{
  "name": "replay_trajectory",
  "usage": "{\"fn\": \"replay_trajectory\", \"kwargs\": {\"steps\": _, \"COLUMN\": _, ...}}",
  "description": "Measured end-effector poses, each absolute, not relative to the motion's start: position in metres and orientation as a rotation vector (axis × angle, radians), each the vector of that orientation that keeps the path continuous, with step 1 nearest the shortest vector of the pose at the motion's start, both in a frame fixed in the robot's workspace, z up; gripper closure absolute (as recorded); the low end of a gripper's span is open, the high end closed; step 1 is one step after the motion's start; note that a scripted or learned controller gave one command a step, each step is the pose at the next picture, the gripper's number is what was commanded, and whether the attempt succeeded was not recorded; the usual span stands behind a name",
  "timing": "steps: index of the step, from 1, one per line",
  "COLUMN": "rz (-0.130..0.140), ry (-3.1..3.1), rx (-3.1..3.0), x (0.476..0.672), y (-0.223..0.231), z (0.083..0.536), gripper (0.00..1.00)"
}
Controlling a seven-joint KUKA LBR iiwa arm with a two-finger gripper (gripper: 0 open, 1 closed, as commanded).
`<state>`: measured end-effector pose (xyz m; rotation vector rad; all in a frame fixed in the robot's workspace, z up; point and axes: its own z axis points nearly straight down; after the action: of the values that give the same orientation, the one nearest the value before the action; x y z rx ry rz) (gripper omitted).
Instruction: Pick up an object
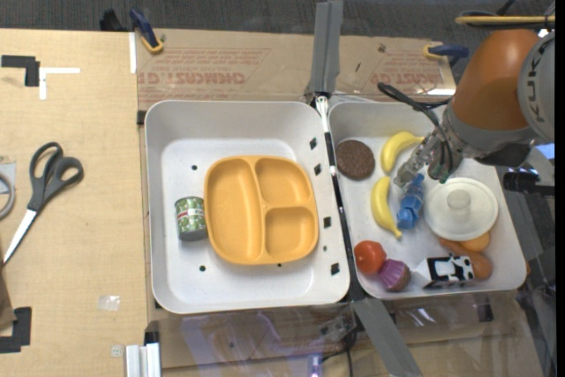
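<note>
A: Camera view, then. Where is the hand (415,175)?

B: Down in the right bin (508,274), reaching in from the right under the orange band of the arm (494,93). Its tip sits just right of the two bananas (388,181), right above a blue toy (410,209).

A: Open or closed?

B: I cannot tell; the tip is a blur of grey and clear parts, and nothing can be made out between the fingers.

A: What else lies near the bananas?

B: A brown disc (356,159) just to their left, toward the bin's far corner. A white lid (461,205) to their right, beyond the blue toy, with an orange (468,241) partly under its near edge. Nearer the camera than the bananas are a tomato (370,256), a purple piece (394,275) and a black-and-white cow (450,270).

A: And the left bin (168,137)?

B: Well left of the bananas it holds a yellow tray (261,209) with three compartments, and a small can (190,217) touching the tray's left side.

A: Outside the bins?

B: Scissors (40,185) on the surface (71,278), far left.
</note>
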<state>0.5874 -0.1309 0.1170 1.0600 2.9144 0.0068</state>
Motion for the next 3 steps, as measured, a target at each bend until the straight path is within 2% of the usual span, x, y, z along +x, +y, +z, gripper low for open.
{"fn": "replay_trajectory", "kwargs": {"steps": 1, "rz": 0.000, "ry": 2.963, "rx": 1.035, "x": 0.609, "y": -0.065, "z": 0.245, "gripper": 1.00}}
{"fn": "replay_trajectory", "kwargs": {"steps": 2, "rz": -0.001, "ry": 2.851, "rx": 1.312, "x": 0.631, "y": -0.025, "z": 0.274, "gripper": 1.00}}
{"fn": "replay_trajectory", "kwargs": {"steps": 3, "rz": -0.002, "ry": 2.887, "rx": 1.236, "x": 0.621, "y": -0.134, "z": 0.118, "gripper": 1.00}}
